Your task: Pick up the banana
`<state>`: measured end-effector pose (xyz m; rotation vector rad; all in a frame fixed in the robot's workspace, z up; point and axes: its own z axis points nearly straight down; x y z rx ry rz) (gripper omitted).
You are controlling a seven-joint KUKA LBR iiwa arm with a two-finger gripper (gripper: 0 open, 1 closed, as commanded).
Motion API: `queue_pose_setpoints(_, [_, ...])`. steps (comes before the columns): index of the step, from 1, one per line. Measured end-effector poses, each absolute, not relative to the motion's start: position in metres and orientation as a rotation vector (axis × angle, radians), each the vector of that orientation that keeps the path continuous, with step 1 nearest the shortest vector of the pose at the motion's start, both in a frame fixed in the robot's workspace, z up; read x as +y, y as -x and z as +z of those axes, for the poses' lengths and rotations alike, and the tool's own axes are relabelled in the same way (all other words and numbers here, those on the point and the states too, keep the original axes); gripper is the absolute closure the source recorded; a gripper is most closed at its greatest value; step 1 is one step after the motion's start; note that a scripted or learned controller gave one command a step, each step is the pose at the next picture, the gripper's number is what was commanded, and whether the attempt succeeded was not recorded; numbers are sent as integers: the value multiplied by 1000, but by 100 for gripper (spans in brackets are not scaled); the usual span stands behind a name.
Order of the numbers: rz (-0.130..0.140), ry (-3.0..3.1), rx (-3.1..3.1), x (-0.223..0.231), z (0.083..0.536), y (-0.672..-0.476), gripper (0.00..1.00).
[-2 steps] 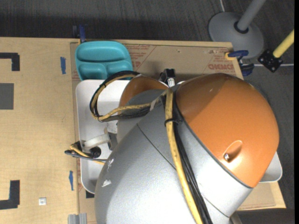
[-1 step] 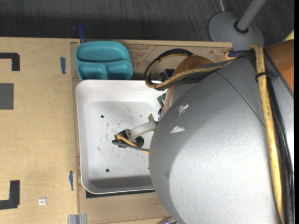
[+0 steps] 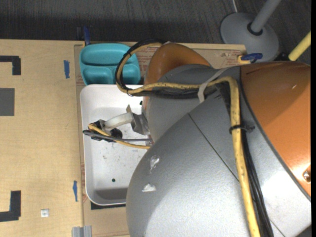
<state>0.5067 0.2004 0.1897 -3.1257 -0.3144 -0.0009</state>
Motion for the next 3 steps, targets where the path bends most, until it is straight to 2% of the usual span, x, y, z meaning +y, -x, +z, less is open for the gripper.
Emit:
queue_pose_setpoints(1, [3,3125,-314,224,156,-482,100])
queue_pose_setpoints(2, [-2,3080,-599,225,87,-480,100])
queue_pose_setpoints(3, [6,2846,-1328,223,86,-479,100])
